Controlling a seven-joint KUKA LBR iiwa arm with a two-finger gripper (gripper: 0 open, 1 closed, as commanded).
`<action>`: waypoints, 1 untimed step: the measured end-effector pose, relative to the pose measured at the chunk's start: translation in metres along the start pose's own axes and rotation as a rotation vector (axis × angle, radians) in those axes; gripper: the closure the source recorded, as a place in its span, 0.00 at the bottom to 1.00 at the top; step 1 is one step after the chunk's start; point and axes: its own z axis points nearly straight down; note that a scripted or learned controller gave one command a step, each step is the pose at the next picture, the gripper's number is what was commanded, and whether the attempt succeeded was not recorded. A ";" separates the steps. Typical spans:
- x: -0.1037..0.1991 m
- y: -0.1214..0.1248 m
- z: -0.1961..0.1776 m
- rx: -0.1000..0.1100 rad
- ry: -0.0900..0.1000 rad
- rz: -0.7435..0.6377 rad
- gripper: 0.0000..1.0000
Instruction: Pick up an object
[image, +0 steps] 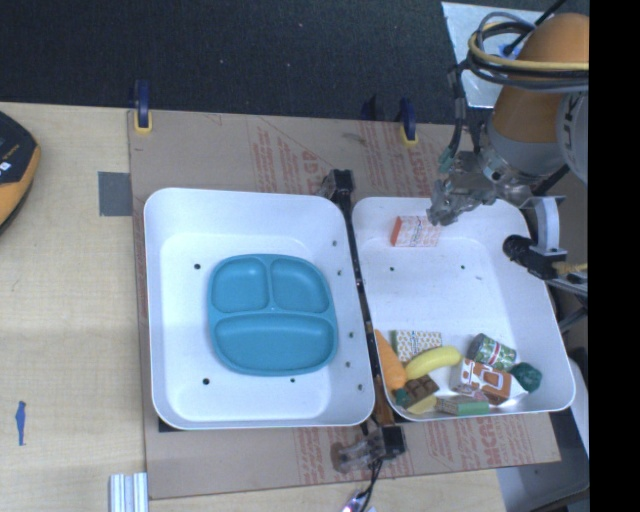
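Note:
My gripper (445, 212) hangs over the far end of the right bin (470, 275), just right of a small orange-and-white box (413, 232) that lies on the bin floor. Nothing shows between the fingers. At the near end of that bin lies a heap of toy food: a carrot (391, 362), a banana (433, 360), a patterned packet (417, 342), a green can (493, 351), a red-and-white carton (482, 379) and a green piece (527, 378).
The left bin (250, 215) holds a blue divided plate (272, 313). Black clips (338, 184) sit between the bins at the far and near ends. A yellow-and-black device (14, 165) lies at the left edge of the bench.

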 end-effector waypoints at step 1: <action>0.047 0.015 0.025 0.007 -0.001 0.000 1.00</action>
